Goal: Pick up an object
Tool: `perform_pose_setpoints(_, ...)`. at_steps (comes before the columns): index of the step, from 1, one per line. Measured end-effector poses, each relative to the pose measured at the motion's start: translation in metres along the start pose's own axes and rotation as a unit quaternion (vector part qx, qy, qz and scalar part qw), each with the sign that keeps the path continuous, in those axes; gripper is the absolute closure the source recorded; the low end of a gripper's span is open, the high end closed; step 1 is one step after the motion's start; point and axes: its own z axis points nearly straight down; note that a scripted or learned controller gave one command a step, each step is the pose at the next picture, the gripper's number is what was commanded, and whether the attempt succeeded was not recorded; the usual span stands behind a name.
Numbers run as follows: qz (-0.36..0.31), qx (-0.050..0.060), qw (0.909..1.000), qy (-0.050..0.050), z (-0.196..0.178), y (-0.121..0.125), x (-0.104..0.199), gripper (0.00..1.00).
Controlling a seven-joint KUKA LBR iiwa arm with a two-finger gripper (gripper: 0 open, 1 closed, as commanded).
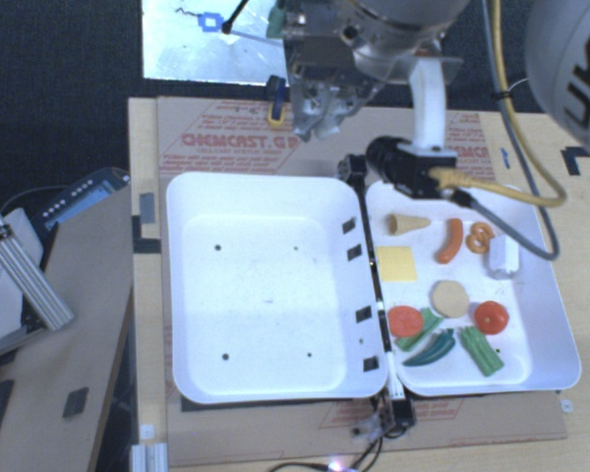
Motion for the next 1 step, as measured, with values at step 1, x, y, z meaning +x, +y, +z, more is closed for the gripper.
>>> perform_pose_setpoints(1,0.007,0.001,1.0000,-0.001,0.0335,-0.0232,-0.1008,1.00)
